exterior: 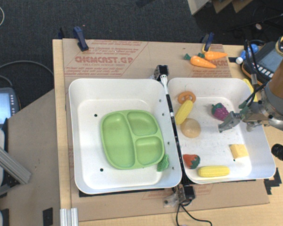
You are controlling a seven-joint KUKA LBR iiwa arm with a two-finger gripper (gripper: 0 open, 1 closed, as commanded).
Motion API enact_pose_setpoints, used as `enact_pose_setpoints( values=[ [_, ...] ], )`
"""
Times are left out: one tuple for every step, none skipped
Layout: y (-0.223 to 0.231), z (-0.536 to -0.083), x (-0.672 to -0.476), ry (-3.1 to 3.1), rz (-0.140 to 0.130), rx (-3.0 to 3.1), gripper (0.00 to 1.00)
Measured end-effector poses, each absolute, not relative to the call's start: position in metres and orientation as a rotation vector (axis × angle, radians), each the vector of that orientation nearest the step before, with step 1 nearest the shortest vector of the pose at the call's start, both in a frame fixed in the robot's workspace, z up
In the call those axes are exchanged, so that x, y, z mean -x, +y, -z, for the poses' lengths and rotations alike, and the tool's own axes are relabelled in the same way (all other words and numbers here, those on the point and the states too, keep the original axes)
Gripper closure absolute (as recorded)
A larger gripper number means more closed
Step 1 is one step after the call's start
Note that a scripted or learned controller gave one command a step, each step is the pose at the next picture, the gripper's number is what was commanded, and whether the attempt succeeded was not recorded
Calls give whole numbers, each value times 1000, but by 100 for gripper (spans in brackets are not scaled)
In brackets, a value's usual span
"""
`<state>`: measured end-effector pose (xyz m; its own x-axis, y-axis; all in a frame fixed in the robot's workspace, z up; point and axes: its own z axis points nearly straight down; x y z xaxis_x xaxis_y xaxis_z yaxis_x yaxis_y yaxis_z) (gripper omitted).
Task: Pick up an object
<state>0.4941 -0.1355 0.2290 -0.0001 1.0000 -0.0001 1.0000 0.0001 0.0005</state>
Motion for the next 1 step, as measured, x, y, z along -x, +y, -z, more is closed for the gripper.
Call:
enact_pose_setpoints(
  values=[
    [-155, -83, -559, 2228, 8, -2225, 0]
  ],
)
